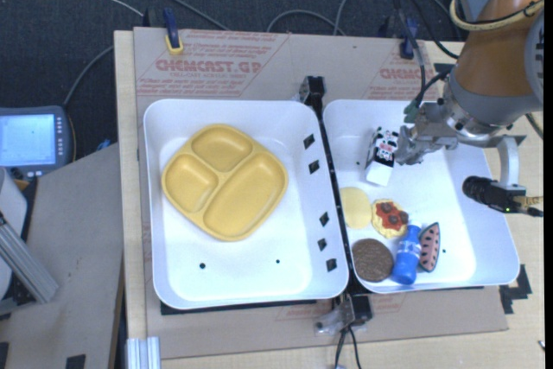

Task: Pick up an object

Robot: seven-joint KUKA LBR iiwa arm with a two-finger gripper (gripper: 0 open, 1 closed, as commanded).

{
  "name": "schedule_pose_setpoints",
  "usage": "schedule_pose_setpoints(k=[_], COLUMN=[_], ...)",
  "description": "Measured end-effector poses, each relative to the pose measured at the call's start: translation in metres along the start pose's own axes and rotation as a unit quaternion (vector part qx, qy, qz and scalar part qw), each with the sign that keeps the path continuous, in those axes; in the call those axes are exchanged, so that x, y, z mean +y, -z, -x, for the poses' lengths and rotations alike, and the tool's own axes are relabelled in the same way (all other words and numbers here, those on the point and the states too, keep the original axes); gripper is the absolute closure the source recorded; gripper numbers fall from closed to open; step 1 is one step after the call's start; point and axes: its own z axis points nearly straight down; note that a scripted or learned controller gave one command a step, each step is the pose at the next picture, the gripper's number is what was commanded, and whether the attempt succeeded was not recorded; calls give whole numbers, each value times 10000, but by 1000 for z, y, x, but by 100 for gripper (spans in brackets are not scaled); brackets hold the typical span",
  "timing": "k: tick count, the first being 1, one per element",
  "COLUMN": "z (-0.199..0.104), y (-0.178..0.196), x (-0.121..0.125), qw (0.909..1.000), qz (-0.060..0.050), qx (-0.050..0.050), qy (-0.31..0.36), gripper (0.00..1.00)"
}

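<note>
Your gripper (406, 143) sits over the upper part of the right bin (484, 272), right beside a small black-and-white carton (381, 156) that leans with its white end toward the bin floor. The fingertips seem to reach the carton's right side, but the wrist hides the contact, so you cannot tell whether the jaws are spread, narrowed or closed on it — don't count it as held.

The likeliest failure from here is a glancing grip: if the fingers catch only an edge of the tilted carton, it could pivot out on the lift and drop back. A push rather than a pinch would just slide it toward the divider between the bins.

Below the carton lie a pale yellow disc (354, 205), a round piece with red spots (390, 219), a brown cookie-like disc (372, 258), a blue bottle-shaped item (406, 254) and a pink-edged wedge (429, 246) — packed close, so a drop there may scatter them. The yellow divided plate (225, 181) rests in the left bin (173, 264), well apart from the action.
</note>
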Motion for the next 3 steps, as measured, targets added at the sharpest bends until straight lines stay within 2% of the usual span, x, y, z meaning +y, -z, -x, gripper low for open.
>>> schedule_pose_setpoints(k=[1, 3], z=[-40, -140], y=[-2, -9], x=[-22, -46], qw=[10000, 10000], qz=[-3, -6], qx=[0, 1], qy=[-1, 8], gripper=[100, 100])
